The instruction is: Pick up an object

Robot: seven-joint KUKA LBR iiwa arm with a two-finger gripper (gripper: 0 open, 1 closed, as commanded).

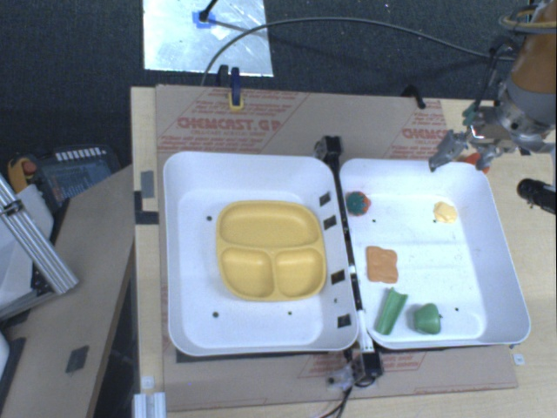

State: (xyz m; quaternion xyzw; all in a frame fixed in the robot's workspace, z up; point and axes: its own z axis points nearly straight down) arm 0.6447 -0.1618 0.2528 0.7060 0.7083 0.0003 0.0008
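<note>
Toast, flat orange slab mid right bin, looks light and stiff; best pinched across its short edges. Other options nearby: green stick and green lump at the near edge, yellow bit and small green-red ball toward the far side. All look small, light, plastic, probably slippery. Left bin holds yellow tray. Gripper hovers over right bin's far right corner, fingers spread, nothing between them; arm slants in from the right.
</note>
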